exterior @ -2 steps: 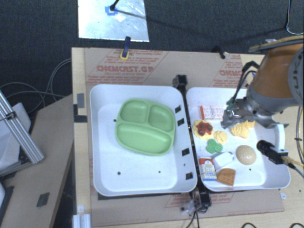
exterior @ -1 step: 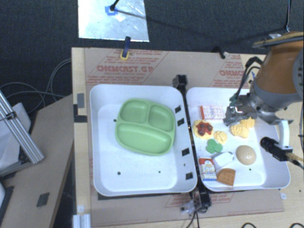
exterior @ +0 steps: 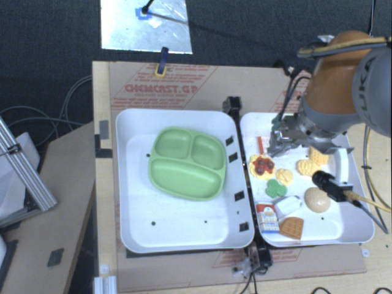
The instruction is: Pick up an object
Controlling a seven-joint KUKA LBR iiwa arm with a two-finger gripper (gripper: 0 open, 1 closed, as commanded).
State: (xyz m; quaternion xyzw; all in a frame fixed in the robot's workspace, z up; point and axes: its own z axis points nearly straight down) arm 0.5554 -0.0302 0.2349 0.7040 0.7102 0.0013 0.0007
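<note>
Tool (exterior: 277,141) over small round pizza (exterior: 262,165), red/yellow w/ dark spots.

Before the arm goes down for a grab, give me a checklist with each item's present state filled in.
1. Gripper sits over the right bin, where the small objects lie: ok.
2. A target lies close below it, the red and yellow piece near the bin's left wall: ok.
3. Fingers open for a grasp: cannot tell, they are too dark and small to read.
4. Nothing already held between the fingers: cannot tell.
5. Target has free space around it: not ok, the yellow piece and the green piece crowd it.
6. Green divided plate in the left bin is out of the way: ok.
</note>
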